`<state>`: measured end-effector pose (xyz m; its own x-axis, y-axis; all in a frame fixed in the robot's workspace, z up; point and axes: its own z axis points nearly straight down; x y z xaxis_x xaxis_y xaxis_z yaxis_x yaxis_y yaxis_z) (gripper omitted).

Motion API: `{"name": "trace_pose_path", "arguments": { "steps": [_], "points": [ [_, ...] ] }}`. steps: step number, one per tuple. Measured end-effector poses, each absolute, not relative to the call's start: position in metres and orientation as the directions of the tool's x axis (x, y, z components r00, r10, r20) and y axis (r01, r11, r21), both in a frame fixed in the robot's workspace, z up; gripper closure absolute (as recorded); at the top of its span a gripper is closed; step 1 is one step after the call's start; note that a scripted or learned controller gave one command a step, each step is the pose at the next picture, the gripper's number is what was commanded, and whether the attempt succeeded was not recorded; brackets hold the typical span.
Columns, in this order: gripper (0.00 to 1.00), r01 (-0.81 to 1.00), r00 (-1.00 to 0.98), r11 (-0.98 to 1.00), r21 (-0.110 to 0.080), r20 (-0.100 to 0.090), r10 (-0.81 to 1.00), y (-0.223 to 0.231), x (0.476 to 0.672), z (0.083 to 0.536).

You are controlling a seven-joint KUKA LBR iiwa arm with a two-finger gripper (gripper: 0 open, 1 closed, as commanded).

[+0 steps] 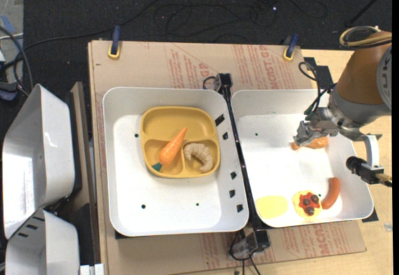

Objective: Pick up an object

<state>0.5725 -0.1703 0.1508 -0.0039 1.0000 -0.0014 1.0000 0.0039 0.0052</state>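
At the lower right of the frame, in the right bin (274, 124), lay a sausage (331, 193), a small pizza (307, 202) and a yellow disc (272, 206). Higher up, the gripper (310, 136) sat over a small orange piece (317, 141); its grip I cannot tell. That piece looked light, stiff and smooth, best pinched across its width. The red cardboard print was unreadable.
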Motion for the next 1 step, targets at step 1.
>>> {"name": "trace_pose_path", "arguments": {
  "steps": [1],
  "points": [
    [1.00, 1.000, -0.004, 0.004, 0.007, -0.002, 1.000, -0.1682, 0.5800, 0.2131]
  ]
}}
